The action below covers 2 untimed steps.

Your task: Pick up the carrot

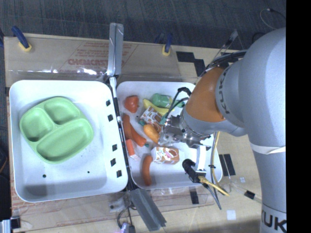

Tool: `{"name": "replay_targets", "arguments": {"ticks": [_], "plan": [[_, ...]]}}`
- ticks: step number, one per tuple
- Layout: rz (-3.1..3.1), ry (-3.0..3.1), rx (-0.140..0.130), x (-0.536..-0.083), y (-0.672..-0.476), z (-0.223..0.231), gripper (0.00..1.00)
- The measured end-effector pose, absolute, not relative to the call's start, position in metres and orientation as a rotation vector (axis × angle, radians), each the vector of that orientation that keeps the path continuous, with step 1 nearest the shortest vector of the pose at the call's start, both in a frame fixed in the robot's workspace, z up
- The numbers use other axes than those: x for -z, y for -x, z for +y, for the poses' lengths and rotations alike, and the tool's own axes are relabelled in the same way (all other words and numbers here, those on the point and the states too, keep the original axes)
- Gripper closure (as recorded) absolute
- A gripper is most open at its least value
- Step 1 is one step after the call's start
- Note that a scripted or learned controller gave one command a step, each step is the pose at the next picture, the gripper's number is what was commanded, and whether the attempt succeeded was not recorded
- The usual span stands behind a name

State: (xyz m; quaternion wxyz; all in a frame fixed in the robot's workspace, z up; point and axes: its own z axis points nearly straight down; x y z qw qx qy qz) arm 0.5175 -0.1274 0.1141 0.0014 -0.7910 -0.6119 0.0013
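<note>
The carrot (133,130), a long tapering orange-red piece, lies along the left side of the right bin (214,166). Just to its right lies a shorter, paler orange piece (151,133). My gripper (166,130) is low in the middle of that bin, right beside the paler piece and a little right of the carrot. The grey wrist and its orange band hide the gripper's tips, and I see nothing held.
The right bin also holds a red tomato (131,103), a yellow banana (148,105), a green vegetable (162,100), two printed packets (166,155), a small orange piece (130,147) and an orange sausage (146,170). A green divided plate (56,128) sits in the left bin (63,183).
</note>
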Motion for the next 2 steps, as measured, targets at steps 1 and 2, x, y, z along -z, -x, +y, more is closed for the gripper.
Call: {"name": "replay_targets", "arguments": {"ticks": [1,2], "plan": [[-1.753,2.620,0.012,-0.0992,-0.5772,-0.1011,1.00],[-1.758,2.615,0.011,-0.1092,-0.5773,-0.1007,1.00]]}}
